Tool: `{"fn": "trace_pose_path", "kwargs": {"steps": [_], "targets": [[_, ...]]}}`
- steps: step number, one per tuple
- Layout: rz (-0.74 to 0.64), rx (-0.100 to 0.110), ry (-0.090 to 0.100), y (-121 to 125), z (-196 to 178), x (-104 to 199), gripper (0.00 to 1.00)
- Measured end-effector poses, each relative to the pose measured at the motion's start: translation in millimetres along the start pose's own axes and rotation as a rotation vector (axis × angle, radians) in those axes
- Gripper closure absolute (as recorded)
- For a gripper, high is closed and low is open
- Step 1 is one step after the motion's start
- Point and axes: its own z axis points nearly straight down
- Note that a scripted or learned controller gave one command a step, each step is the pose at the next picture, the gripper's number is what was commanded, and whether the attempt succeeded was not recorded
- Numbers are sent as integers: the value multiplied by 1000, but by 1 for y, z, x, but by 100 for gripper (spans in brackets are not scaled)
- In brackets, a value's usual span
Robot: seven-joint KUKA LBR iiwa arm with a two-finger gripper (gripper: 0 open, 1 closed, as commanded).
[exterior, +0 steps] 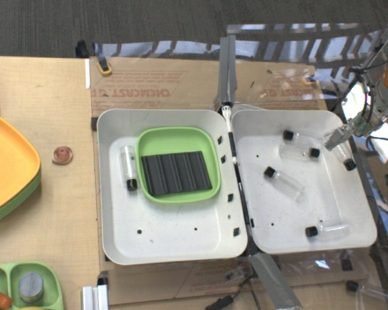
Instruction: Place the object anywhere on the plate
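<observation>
A green square plate (pixel 178 134) sits in the left bin (pixel 168 237), and a dark ribbed block (pixel 174 173) lies flat on it. Just left of the plate, a clear vial with a black cap (pixel 127 166) lies on the bin floor. Scattered across the right bin (pixel 278 225) are several more clear, black-capped vials, one near the middle (pixel 283 181) and one at the front right (pixel 323 228). My gripper (pixel 339 138) hangs over the right bin's far right side, close to a vial cap (pixel 315 152), with nothing visibly in it.
A stack of yellow plates (pixel 6 166) lies on the wooden bench to the left, with a small red knob (pixel 63 154) beside it. A green compartment tray (pixel 19 286) sits at the bottom left. A metal bar (pixel 227 70) stands behind the bins' shared edge.
</observation>
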Motion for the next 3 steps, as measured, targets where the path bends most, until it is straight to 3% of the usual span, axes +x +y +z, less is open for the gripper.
{"fn": "trace_pose_path", "kwargs": {"steps": [3], "targets": [[-363, -4, -5, 50, -63, -26, 100]]}}
